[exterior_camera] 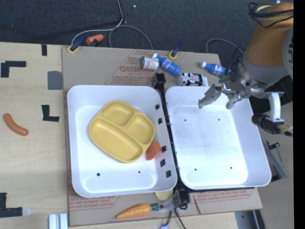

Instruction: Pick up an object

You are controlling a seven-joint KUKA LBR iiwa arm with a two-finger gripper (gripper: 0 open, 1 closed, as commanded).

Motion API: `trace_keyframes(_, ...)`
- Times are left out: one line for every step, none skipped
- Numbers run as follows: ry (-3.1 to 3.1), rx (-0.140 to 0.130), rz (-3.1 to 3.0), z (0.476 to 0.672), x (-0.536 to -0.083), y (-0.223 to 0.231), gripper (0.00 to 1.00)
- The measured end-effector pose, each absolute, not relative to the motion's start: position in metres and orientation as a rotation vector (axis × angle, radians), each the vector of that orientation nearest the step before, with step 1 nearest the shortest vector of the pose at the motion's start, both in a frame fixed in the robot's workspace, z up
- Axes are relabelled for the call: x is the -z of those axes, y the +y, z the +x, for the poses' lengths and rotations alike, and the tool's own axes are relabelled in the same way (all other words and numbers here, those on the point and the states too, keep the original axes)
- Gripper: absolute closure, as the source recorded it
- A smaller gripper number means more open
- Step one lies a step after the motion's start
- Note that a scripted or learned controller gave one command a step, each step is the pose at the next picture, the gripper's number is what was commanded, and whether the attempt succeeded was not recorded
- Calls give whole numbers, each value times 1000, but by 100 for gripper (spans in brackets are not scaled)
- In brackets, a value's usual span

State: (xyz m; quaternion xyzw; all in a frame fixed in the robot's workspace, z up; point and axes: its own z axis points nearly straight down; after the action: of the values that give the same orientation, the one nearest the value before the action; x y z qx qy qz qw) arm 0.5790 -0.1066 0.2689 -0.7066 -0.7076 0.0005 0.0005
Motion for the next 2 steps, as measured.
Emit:
trace_keyframes(-2214, -10, -2215, 521, -187, -81, 0)
trace_keyframes(-2206, -13, -2237, 499, -148, -231, 0)
